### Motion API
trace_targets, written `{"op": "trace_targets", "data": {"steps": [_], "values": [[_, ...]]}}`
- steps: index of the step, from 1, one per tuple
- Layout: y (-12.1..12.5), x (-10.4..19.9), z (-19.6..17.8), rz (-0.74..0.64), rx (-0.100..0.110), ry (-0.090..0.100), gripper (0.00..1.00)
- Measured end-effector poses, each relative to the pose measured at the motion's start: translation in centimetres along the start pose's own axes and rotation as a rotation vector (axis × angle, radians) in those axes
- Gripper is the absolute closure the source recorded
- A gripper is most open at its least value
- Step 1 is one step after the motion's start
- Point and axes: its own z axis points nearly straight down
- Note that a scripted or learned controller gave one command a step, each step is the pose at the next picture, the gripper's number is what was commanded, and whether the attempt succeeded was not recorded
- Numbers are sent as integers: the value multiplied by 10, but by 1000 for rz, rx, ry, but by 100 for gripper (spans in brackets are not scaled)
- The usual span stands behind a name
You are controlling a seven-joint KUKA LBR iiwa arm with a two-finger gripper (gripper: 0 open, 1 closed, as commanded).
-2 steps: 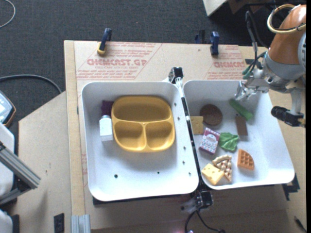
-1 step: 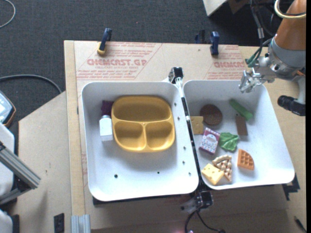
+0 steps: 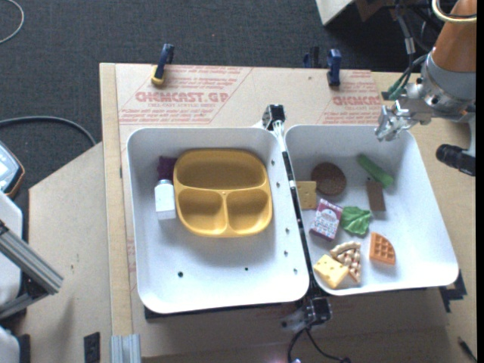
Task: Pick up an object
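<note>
Objects for picking: you've got most of them in the right bin (image 3: 431,233), none between the fingers. Left to right: left bin (image 3: 144,271) holds a small white bottle (image 3: 165,200) and a dark purple item (image 3: 166,164), both just beside the left edge of a yellow divided tray (image 3: 222,192). Across the divider, the right bin has a cracker square (image 3: 306,194), a cheese wedge (image 3: 330,271) near the front wall, a red-and-white packet (image 3: 325,220), a brown cookie (image 3: 329,178), a pizza slice (image 3: 349,259) touching the cheese, a green lettuce leaf (image 3: 355,220), a brown bar (image 3: 375,197), a green bean pod (image 3: 376,171) and a waffle (image 3: 383,249). Gripper (image 3: 387,129) sits over the right bin's back right corner, apart from all items. Can't tell you if its fingers are spread or closed; too blurred.
</note>
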Motion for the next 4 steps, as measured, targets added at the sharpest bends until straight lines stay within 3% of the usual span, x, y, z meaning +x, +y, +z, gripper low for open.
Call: {"op": "trace_targets", "data": {"steps": [1, 3, 4], "values": [[-32, 42, 10, -2, 10, 4, 100], [-102, 117, -3, -1, 10, 4, 100], [-89, 104, -5, 2, 3, 1, 100]]}}
